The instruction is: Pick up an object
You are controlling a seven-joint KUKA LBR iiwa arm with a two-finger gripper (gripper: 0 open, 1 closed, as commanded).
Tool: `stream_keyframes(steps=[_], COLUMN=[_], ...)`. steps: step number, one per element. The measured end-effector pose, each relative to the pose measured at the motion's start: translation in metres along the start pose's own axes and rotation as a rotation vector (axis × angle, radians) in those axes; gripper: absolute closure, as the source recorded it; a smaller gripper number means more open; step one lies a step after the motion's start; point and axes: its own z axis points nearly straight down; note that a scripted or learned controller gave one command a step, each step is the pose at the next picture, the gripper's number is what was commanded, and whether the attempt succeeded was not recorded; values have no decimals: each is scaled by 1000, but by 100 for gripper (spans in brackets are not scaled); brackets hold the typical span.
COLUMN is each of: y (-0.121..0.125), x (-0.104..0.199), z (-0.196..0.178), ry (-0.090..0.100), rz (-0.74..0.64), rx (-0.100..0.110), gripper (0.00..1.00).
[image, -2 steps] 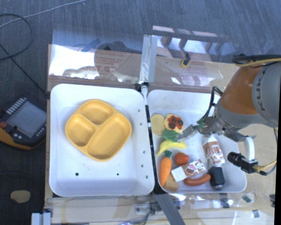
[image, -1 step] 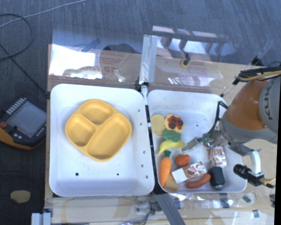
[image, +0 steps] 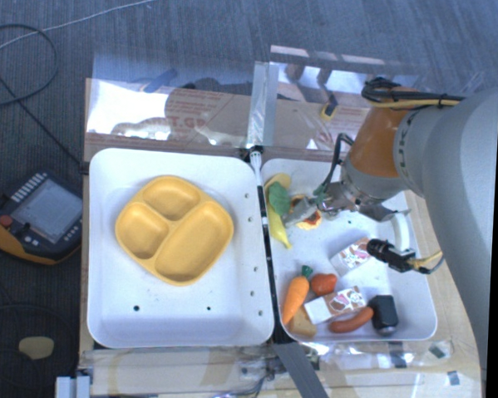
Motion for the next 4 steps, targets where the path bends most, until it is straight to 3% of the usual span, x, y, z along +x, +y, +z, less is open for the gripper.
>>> stream_keyframes(steps=[1,2,3,4], y=[36,39,38,38], x=[-36,-20,-23,-23], z=[2,2,2,2], ry=[3,-2,2,2], rz=[-87,-68,227,227], rx=[10,7,7,7], gripper=[0,0,0,0])
